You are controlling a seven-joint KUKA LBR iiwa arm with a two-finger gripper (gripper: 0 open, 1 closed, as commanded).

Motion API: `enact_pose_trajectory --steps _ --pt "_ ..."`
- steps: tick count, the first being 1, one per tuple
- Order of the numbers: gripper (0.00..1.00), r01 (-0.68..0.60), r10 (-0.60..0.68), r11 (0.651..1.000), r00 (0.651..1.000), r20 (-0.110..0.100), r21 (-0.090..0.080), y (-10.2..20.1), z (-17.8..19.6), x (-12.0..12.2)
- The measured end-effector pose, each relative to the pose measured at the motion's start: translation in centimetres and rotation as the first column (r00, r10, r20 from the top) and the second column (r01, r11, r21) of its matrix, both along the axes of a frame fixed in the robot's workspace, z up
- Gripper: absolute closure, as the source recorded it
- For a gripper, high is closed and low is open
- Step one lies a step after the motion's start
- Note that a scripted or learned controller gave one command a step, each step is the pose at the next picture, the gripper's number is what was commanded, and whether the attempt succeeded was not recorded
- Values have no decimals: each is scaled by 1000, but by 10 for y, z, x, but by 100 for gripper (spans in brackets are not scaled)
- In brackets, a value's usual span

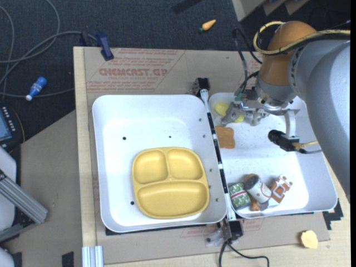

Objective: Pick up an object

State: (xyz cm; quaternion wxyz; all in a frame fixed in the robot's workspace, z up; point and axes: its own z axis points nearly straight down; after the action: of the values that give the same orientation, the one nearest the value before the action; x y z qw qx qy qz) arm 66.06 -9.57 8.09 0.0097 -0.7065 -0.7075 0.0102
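Yellow soft toy lies at the top of the right white bin, upper right of the frame. The fingers hang spread just beside it, pinching nothing. I think reaching is under way; next they must drop and squeeze.

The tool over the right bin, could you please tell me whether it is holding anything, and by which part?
It cannot be told: the tool sits low over a yellow object at the right bin's far corner.
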Motion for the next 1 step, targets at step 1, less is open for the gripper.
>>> enact_pose_trajectory --steps 1 --pt "0 1 -1 1000 1000 0 -1 1 0 0"
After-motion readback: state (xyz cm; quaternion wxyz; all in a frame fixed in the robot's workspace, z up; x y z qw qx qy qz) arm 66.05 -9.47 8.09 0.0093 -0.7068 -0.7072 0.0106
